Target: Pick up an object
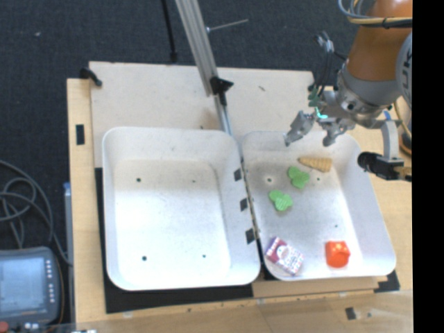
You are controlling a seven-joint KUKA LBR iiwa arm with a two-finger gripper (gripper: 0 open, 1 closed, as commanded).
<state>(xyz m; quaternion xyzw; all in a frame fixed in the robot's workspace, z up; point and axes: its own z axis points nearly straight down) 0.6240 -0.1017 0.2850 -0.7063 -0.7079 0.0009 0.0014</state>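
Overhead, the pincer (312,134) was seen above the far edge of the right bin (368,207), its two fingers spread apart and pointing down, with nothing between them. It was carried by the grey arm (378,54) with its orange band, which reached in from the right.

Five things were found in the right bin. A tan cone-shaped piece (316,163) lay on its side near the far wall, just near of the pincer and apart from it. Two green pieces were seen toward the middle of the bin: one (299,178) just near of the cone, the other (280,200) a little nearer and to the left, close to the first but not clearly touching it. A small red and white packet (285,256) lay at the near left corner, tilted against the rim. An orange-red block (337,254) stood toward the near right, well apart from the packet.

The left bin (125,186) was seen beside the right one, their rims meeting in the middle. Both bins rested on the table (146,92), a pale board. A metal pole (198,40) rose at a slant from behind the bins. At the near left, off the table, a grey screen unit (26,286) and some cables (17,193) were visible on the dark floor.
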